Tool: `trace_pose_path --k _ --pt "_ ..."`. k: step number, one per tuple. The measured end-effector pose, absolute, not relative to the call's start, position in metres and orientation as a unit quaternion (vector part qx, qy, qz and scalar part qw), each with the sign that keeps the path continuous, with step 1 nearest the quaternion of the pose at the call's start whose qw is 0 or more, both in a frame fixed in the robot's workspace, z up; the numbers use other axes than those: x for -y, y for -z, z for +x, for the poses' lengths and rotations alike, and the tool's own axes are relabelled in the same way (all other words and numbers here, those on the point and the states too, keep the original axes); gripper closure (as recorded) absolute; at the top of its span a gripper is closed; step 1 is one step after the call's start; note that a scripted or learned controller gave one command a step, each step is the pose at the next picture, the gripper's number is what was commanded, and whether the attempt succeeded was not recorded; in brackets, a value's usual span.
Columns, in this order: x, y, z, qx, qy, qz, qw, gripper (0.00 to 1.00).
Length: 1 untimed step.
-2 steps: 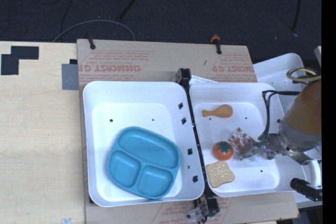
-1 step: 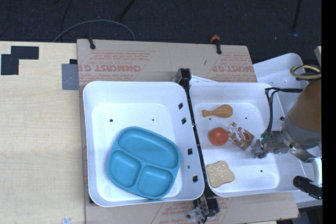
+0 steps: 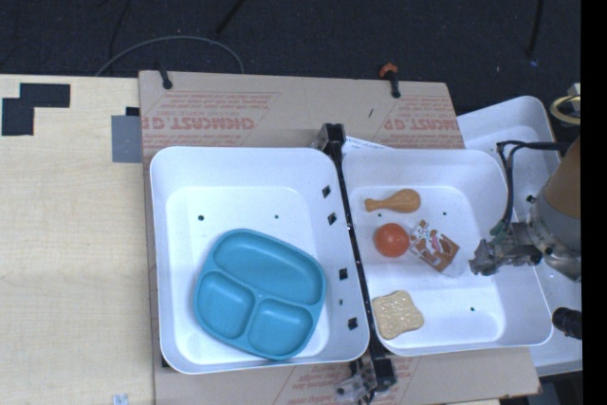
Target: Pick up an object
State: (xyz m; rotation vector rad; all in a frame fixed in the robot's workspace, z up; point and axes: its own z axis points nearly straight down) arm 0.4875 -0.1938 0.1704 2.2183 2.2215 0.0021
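The right bin (image 3: 493,327) holds a tan drumstick-shaped toy (image 3: 395,201), a red ball (image 3: 391,241), a small brown and white packet (image 3: 433,248) and a slice of toast (image 3: 396,314). My gripper (image 3: 486,261) hangs at the right side of this bin, just right of the packet and apart from it. Nothing shows between its tips. The arm enters from the right edge, with its orange band (image 3: 569,180) above the wrist.
The left bin (image 3: 180,175) holds a blue divided plate (image 3: 258,293). A black divider (image 3: 343,242) runs between the two bins. Cardboard (image 3: 285,114) lies under both bins, and a wooden bench top (image 3: 66,251) spreads to the left.
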Motion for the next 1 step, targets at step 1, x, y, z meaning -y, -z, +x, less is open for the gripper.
trace_pose_path --k 1 --pt "0.1946 -0.2323 0.4943 -0.708 -0.0010 0.706 0.002 1.00"
